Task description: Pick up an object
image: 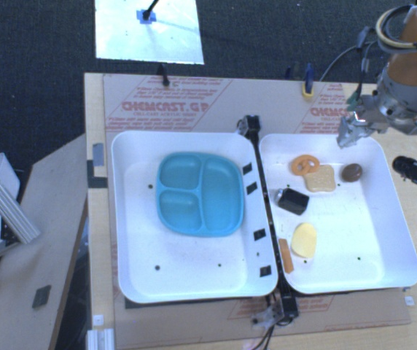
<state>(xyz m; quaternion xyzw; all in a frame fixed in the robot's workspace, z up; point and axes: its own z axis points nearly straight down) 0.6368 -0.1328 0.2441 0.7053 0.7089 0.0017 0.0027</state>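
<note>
The arm's gripper is seen at the far right corner of the right bin, hanging above the rim; whether it is spread or pressed together cannot be told, since it is small and blurred against the bench, and nothing can be seen held in it

The things that could be picked up all lie in the right bin. An orange pretzel sits touching a tan slice of bread, with a brown round piece just beside them to the right. A black block lies nearer the divider, a yellow piece lies below it, and an orange stick rests against the left wall of that bin. A blue divided plate lies alone in the left bin

Several failures are judged possible. Because the pretzel and the bread touch, a descent between them could push one aside or catch both, and the grasp could slip. The brown piece is rounded and is likely to roll out of a closing grip. The stick lies so close to the wall that a finger could be blocked by it. The bread and the yellow piece are flat, so a descent that stops short would probably close on air, while one that goes too deep would strike the bin floor
</note>
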